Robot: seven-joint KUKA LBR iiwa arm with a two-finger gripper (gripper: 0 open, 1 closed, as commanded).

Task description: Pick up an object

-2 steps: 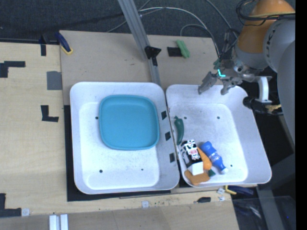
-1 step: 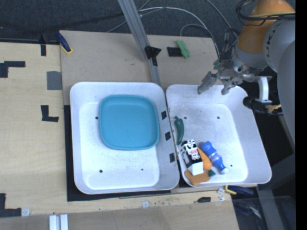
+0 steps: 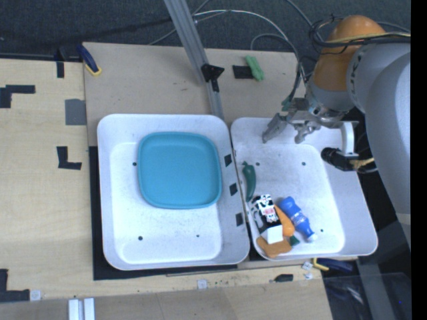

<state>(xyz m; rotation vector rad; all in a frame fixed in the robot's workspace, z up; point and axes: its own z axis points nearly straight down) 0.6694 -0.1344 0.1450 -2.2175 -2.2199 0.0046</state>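
My gripper (image 3: 285, 133) hangs over the back edge of the right bin (image 3: 333, 179), its two grey fingers spread apart with nothing between them. Well in front of it, in the bin's front left corner, lies a cluster of small objects: a blue bottle (image 3: 296, 219), an orange piece (image 3: 275, 244), and a black-and-white toy (image 3: 267, 210) next to a small white block (image 3: 272, 234). A dark green pepper-shaped object (image 3: 249, 176) lies by the bin's left wall.
The left bin (image 3: 120, 179) holds a turquoise square plate (image 3: 179, 169). A grey slanted pole (image 3: 193, 45) rises behind the bins. A green clip (image 3: 254, 68) and cables lie on the bench at the back.
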